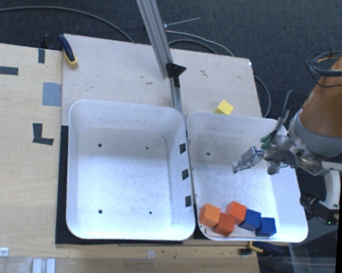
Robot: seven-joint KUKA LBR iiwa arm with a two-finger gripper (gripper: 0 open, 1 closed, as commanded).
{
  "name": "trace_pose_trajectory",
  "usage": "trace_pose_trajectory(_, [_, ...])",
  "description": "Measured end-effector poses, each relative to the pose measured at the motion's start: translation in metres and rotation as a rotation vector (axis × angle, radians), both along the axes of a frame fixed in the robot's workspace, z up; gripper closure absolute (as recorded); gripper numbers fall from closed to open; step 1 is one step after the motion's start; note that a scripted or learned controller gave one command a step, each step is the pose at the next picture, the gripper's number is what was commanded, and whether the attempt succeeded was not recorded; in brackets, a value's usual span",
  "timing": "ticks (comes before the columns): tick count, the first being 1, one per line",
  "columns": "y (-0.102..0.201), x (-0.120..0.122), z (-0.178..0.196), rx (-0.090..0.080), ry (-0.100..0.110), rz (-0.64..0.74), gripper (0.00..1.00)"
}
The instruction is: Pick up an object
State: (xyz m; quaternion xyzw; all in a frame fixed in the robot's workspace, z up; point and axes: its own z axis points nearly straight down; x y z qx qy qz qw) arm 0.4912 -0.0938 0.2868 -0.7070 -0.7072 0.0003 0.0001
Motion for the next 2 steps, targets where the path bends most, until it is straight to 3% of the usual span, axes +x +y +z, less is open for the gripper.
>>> trace_pose_trajectory(1, [-0.020, 0.093, 0.040, -0.002, -0.006, 0.003, 0.00])
trace_pose_trajectory(2, [0.018, 0.099, -0.098, 0.001, 0.009, 0.002, 0.00])
